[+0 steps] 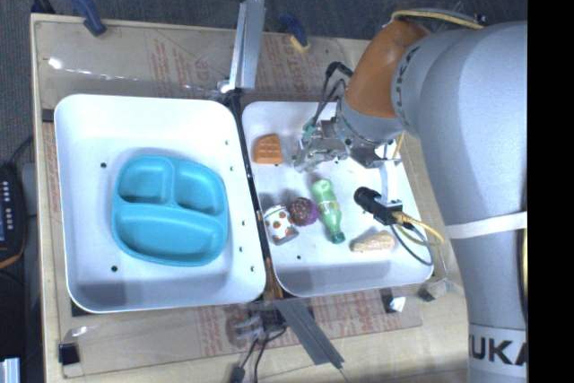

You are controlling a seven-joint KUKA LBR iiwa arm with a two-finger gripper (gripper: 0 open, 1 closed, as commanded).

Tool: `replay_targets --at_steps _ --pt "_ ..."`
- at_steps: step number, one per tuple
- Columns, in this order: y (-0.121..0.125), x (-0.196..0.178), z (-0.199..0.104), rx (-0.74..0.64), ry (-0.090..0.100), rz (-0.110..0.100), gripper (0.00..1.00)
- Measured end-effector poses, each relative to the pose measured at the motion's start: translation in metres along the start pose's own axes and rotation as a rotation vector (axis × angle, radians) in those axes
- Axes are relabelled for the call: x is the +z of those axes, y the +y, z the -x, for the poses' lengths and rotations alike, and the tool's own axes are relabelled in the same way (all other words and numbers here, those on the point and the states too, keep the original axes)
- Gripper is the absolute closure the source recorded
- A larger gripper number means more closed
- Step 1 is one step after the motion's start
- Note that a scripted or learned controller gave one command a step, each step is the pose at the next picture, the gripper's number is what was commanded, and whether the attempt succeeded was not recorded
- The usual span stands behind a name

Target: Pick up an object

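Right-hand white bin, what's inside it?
A green bottle, an orange-brown slice, a dark round thing, a small white-and-red piece and a tan lump. The arm covers the bin's back right part, so anything there is hidden.

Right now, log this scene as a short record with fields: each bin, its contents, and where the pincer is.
left bin: holds a blue divided plate
right bin: orange toast-like piece, green bottle lying on its side, dark purple round item, white-and-brown item, tan piece
pincer: over the right bin's upper part, just right of the orange toast-like piece
arm: reaches in from the view's right
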State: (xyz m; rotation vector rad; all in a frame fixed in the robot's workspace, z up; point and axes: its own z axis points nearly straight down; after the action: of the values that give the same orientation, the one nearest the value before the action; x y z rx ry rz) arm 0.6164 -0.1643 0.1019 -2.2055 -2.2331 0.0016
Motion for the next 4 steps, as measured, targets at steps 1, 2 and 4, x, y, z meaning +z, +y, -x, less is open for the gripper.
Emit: replay_targets --at_steps 1,2,4 --pt "0.000 0.000 0.000 0.000 0.000 0.000 0.00" --pt "0.000 -0.010 -0.001 -0.003 0.001 0.000 1.00" --pt "-0.084 0.011 -0.004 0.005 -0.001 -0.001 0.00"
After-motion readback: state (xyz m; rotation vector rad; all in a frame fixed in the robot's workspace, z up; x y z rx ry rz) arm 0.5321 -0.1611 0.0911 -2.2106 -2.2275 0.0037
